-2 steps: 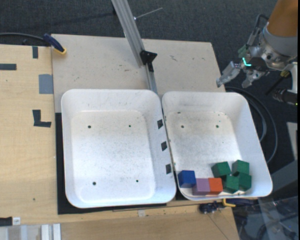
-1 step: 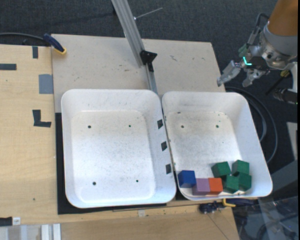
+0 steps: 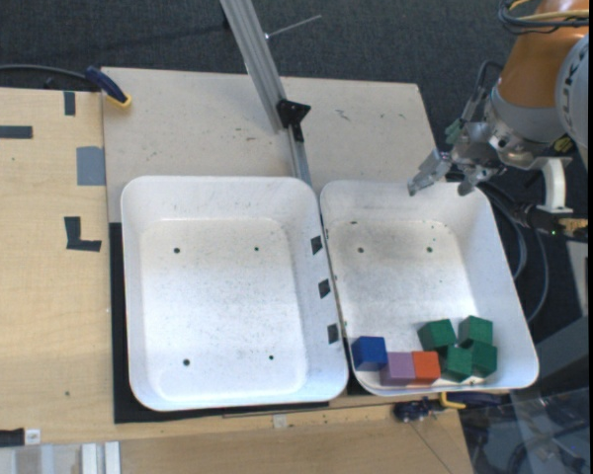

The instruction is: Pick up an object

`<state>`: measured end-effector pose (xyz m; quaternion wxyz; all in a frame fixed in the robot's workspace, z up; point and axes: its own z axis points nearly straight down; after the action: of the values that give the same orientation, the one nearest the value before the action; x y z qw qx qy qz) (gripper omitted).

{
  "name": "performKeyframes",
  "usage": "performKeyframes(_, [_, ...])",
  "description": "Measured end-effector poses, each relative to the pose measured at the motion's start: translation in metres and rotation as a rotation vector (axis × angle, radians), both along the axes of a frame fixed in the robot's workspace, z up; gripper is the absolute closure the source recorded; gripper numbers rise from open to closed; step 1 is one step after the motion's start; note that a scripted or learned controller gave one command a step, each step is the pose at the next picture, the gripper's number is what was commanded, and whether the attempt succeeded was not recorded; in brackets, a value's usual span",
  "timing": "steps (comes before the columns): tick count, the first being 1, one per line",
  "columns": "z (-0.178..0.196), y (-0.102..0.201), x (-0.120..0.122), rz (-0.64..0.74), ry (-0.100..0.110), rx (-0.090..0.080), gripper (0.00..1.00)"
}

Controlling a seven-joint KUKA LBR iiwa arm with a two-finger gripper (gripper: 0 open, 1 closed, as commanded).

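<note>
Arm at far rim of right bin; blocks untouched at near end

Gripper (image 3: 443,176) hangs over the right bin (image 3: 494,255) far edge, fingers spread, holding nothing; small blocks cluster in the near corner, well apart from it; blue block (image 3: 370,352) stands clearest, likely light, rigid, best pinched across flat sides; green blocks (image 3: 460,347) crowd together

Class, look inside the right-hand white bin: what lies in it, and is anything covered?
The right bin holds a blue block, a purple block, an orange block and green blocks clustered at its near edge. Whatever sits beneath the piled green blocks is hidden.
</note>
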<state>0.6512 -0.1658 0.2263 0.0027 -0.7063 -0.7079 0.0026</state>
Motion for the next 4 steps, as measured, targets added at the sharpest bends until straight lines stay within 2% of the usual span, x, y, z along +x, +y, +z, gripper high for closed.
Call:
performKeyframes(1, [-0.058, -0.003, 0.006, 0.0, -0.006, -0.001, 0.0])
performKeyframes(2, [-0.103, -0.003, -0.001, -0.001, -0.002, -0.001, 0.0])
performKeyframes(3, [-0.09, -0.002, 0.001, 0.001, -0.006, -0.001, 1.0])
performKeyframes(4, [-0.044, -0.007, 0.008, 0.0, -0.012, -0.001, 1.0])
